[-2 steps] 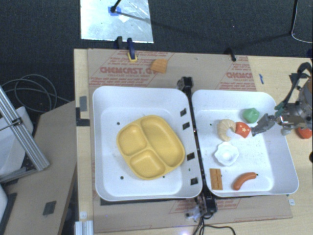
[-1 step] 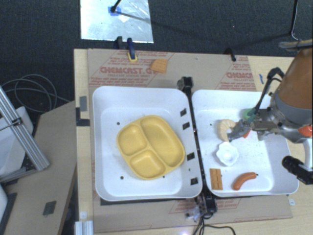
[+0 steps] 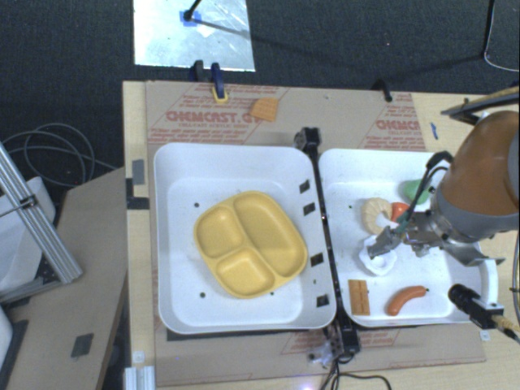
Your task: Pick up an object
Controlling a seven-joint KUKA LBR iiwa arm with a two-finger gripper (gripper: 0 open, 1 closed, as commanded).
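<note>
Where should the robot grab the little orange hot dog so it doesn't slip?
Probably around its middle, coming straight down from above. The hot dog lies flat in the right bin, long and thin, slightly curved, so the fingers should close across its narrow width. There is bare floor around it, with the brown cracker a little to its left.
</note>
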